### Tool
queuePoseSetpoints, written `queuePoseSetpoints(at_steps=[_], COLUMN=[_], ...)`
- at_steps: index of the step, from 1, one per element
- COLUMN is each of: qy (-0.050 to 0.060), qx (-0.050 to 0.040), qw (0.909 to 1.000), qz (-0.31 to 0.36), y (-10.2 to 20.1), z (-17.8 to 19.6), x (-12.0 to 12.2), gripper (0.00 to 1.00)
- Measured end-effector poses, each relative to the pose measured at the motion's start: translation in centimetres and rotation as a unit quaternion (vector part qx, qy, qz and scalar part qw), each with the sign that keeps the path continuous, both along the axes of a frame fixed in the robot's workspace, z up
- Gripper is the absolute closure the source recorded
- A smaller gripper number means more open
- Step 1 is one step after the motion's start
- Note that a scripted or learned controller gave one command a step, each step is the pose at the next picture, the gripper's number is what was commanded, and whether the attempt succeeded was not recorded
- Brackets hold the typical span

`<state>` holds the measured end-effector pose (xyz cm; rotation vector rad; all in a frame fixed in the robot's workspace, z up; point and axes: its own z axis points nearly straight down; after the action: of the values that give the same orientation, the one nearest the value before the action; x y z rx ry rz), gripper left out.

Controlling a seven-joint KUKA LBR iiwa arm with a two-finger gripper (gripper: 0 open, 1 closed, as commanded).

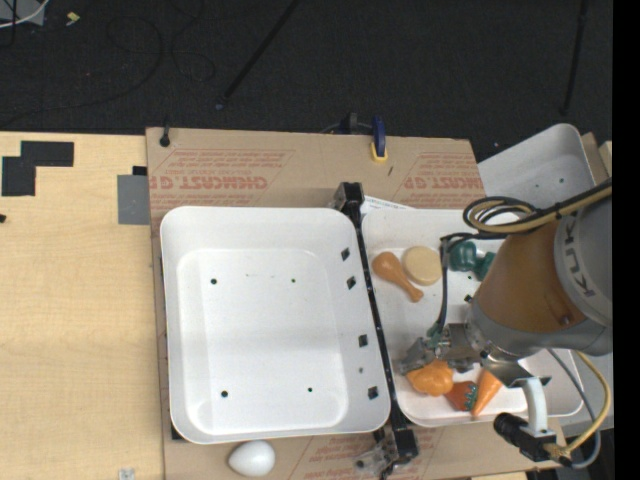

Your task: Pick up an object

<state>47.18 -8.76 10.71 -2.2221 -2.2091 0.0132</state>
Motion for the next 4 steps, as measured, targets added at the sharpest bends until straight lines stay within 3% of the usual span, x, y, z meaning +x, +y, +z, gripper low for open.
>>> queuePoseSetpoints(at_steps=[1, 2, 3, 4], qy=[-0.006, -0.003, -0.012, -0.014], qx=[-0.0004, 0.0029, 0.0022, 0.0009], qw=[1.0000, 1.0000, 0.9999, 0.9999], qz=[0.003, 0.004, 0.008, 0.004], y=[-1.3, 6.6, 14.4, 14.4], z=[-2.1, 3.4, 15.7, 33.6], x=[6.8, 7.1, 10.0, 10.3], gripper=[0.00, 0.00, 0.00, 0.00])
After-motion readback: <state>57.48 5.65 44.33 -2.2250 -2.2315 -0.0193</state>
